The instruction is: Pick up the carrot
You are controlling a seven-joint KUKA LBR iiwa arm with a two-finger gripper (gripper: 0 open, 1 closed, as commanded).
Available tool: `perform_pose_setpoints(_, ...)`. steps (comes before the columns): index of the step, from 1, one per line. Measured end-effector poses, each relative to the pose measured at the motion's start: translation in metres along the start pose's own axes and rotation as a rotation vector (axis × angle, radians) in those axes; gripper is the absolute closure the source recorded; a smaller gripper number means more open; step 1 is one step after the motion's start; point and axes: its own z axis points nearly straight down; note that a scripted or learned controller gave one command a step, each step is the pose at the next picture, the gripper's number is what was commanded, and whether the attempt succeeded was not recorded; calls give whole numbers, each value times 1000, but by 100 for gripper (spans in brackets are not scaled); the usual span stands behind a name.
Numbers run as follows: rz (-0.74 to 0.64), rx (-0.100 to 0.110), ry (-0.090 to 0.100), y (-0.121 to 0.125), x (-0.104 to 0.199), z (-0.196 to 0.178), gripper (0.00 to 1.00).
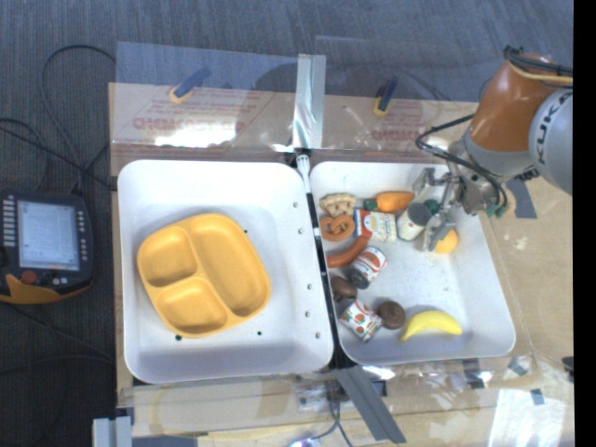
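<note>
The carrot [393, 200], a short orange piece, lies near the back of the right bin [484, 291], just left of my gripper. My gripper [430, 209] hangs low over the bin's back right part, its fingers [437, 230] spread open. Between and below them sit a small white bottle with a dark cap [411, 222] and a yellow-orange fruit [448, 241]. Nothing is gripped. The carrot lies apart from the fingers, a short way to their left.
The right bin also holds a red sausage [345, 249], a ketchup carton [377, 223], cans [368, 264], a chocolate donut [390, 314] and a banana [430, 324]. A yellow divided plate [201, 273] lies in the left bin [149, 180]. A teach pendant [43, 246] sits far left.
</note>
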Motion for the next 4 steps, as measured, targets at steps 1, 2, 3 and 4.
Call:
perform_pose_setpoints(1,-126,9,-25,1,11,-1,0)
perform_pose_setpoints(2,327,-7,17,2,-2,0,0)
perform_pose_setpoints(3,293,0,-22,3,14,-1,0)
perform_pose_setpoints(4,110,9,-24,-2,12,-1,0)
